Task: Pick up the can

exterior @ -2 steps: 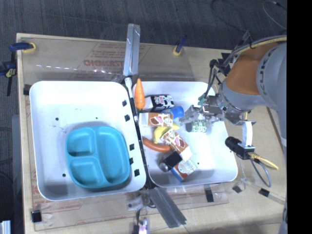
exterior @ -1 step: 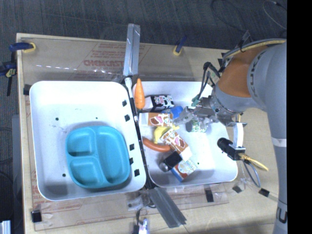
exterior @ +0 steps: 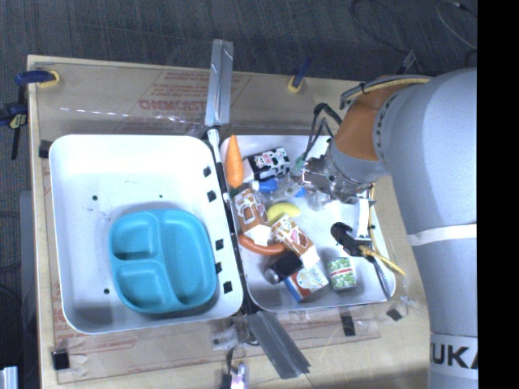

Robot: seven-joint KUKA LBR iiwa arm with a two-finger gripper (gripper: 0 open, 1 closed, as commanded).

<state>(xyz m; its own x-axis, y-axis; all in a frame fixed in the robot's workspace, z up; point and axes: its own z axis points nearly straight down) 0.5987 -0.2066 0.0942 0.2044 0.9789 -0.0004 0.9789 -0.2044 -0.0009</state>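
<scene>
Arm casing (exterior: 450,298): white letters "UKA" at the lower right, cut off at the picture's edge.
Bench sheet (exterior: 174,104): faint red print above the left bin, seen upside down; it looks like "CHEMCAST", not fully certain.
Bench sheet, front edge: more faint red print, too small to read.
Packages in the right bin (exterior: 381,286): printed labels, none legible.
</scene>
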